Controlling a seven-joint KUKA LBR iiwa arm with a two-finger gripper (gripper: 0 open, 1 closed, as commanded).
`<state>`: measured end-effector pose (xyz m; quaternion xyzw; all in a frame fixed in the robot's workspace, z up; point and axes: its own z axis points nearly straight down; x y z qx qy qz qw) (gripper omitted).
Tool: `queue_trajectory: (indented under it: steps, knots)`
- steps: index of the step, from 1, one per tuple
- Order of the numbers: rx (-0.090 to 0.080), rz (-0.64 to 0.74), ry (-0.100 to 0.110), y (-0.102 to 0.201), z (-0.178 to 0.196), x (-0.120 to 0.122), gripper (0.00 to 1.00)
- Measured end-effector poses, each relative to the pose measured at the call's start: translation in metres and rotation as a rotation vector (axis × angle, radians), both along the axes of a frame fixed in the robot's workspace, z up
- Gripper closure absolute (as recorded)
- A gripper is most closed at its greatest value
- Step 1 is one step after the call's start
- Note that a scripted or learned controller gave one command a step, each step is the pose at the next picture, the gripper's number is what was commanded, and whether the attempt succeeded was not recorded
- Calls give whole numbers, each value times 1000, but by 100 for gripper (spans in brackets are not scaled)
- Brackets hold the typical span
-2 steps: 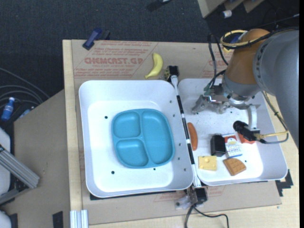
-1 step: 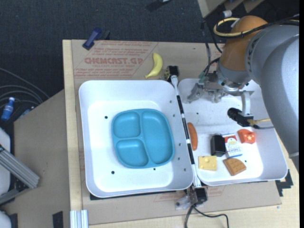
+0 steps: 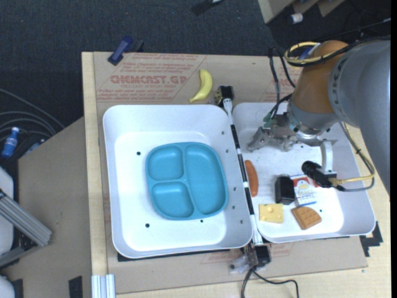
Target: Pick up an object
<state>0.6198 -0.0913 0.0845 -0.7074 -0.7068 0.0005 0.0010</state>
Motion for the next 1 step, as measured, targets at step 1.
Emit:
queue_trajectory:
  steps: [1]
  knots:
    - [-1, 2, -4, -4, 1, 47, 0]
